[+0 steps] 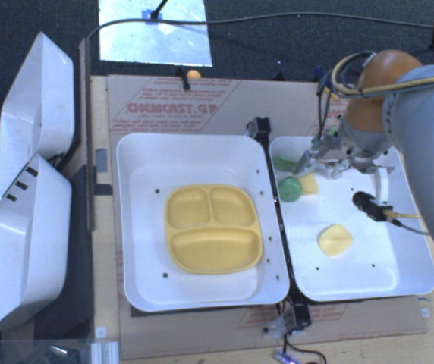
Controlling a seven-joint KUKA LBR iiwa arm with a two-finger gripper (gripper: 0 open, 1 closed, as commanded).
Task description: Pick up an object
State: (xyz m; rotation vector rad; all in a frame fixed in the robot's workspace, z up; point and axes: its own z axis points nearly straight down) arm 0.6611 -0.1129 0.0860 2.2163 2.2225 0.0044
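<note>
Green and round, the ball sits against the right bin's left wall, just below-left of the gripper, whose spread I cannot tell; approach should descend squarely, clear of that wall.

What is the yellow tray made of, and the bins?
The yellow tray looks like matte molded plastic: one even color, rounded walls between its three compartments. The two white bins look like smooth, slightly glossy plastic, with rounded corners and soft reflections. I cannot be sure from looks alone.
</note>
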